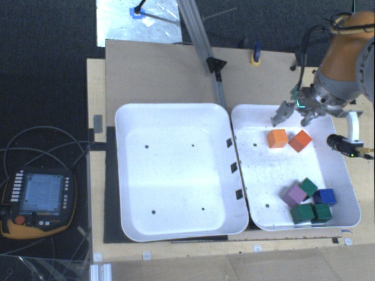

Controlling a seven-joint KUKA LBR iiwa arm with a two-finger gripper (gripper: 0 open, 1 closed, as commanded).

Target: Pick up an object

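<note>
The right bin (258, 174) holds two orange blocks, one (277, 138) squarely set and one (300, 140) turned at an angle beside it. Near the bin's front right corner sit a purple block (294, 195), a blue block (325, 196) and green blocks (303, 213). My gripper (294, 116) hangs over the far part of the right bin, just behind the orange blocks, its two fingers spread open with nothing between them.
The left bin (176, 168) lies beside the right one, joined by small black clips (234, 167). A slanted metal pole (196, 25) crosses behind the bins. A teach pendant (38, 201) with cables rests at the far left.
</note>
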